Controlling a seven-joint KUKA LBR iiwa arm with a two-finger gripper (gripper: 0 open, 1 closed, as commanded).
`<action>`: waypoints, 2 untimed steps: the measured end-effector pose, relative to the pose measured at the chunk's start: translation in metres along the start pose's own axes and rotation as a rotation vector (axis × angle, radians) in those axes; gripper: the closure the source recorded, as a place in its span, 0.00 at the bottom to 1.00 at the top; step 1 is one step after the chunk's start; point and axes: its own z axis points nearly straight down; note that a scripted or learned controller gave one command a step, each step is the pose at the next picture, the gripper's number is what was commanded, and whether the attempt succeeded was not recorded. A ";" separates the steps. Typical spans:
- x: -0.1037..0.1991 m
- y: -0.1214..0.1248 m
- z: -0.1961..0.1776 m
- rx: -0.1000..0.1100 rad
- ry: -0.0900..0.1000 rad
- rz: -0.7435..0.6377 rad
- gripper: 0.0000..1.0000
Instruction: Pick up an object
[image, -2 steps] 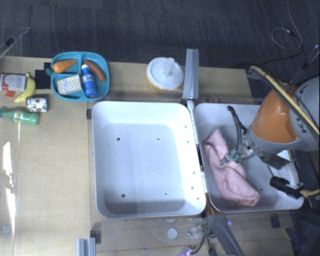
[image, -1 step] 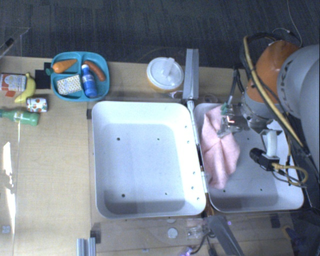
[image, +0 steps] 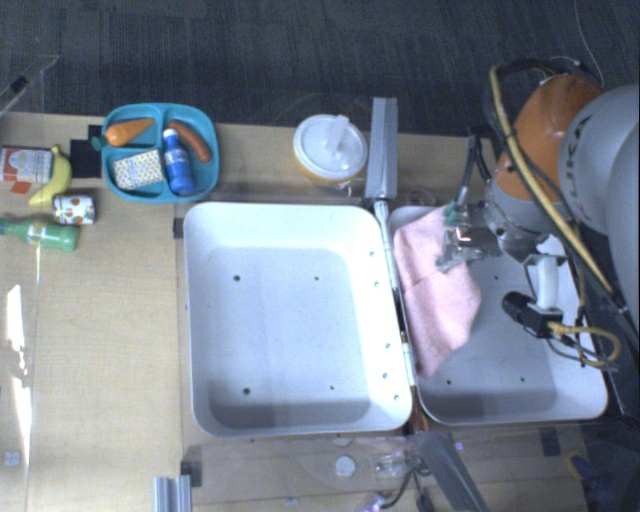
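Jaws' opening cannot be told; gripper (image: 452, 240) sits over pink cloth (image: 436, 290) in right bin (image: 520, 400)

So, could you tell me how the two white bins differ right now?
The left bin shows only its bare white floor, while the right bin holds a pink cloth draped against its left wall. The arm reaches over the right bin, not the left. Both are shallow, white and rounded at the corners.

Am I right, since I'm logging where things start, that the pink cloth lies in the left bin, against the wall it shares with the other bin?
Not quite. The pink cloth lies in the right bin, not the left bin; it does sit against the wall the two bins share. The camera view shows this.
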 end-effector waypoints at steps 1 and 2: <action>-0.002 0.020 -0.071 0.002 0.000 0.275 1.00; 0.025 0.002 -0.008 0.005 0.001 0.087 1.00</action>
